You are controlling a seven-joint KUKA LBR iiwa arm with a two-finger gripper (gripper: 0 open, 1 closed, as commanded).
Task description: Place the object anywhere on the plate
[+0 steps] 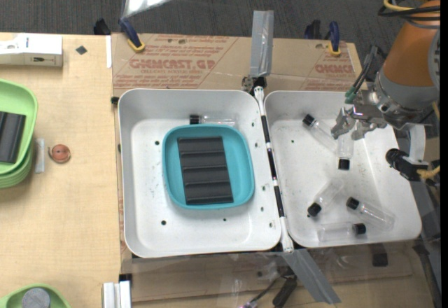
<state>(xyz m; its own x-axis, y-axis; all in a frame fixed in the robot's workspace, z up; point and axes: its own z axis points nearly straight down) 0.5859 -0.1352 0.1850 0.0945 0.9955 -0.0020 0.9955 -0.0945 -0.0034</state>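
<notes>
A teal plate (243, 172) with a black ridged insert (205, 169) lies in the left bin (140, 180). Several clear vials with black caps lie in the right bin (294, 159). My gripper (350, 129) hangs over the upper right part of that bin. One vial (343, 154) sits just below the gripper, its black cap pointing toward the front. I cannot tell whether this vial is held or rests on the bin floor. Another vial (313, 124) lies to the gripper's left.
More vials lie at the right bin's front: one (324, 200) tilted, one (367, 210) to its right, one (343, 232) along the front wall. A small vial (203, 120) lies behind the plate. A green dish (21, 159) stands at far left.
</notes>
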